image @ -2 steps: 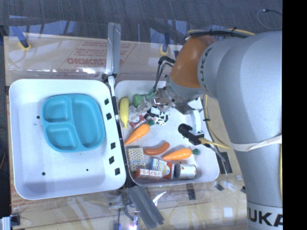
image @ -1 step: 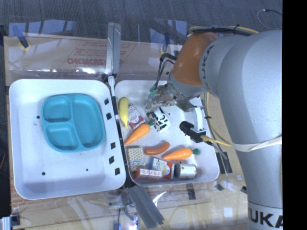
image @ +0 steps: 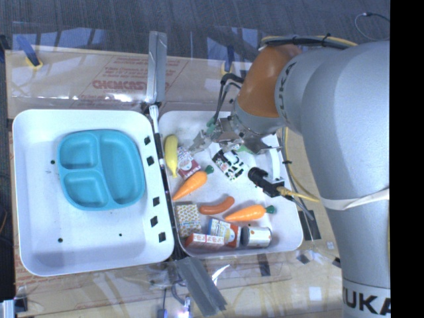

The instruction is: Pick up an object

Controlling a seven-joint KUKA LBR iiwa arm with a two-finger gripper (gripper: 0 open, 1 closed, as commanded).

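Camera view: gripper (image: 211, 136) low in right bin (image: 291, 244) beside banana (image: 171, 154); open-or-closed state unclear.

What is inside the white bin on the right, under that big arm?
Right bin: a banana, two carrots, a sausage, a bottle and small packets. The arm covers its far corner.

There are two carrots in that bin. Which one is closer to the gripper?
The upper-left carrot, beside the banana, is closer to the gripper. The other carrot lies lower, next to the sausage.
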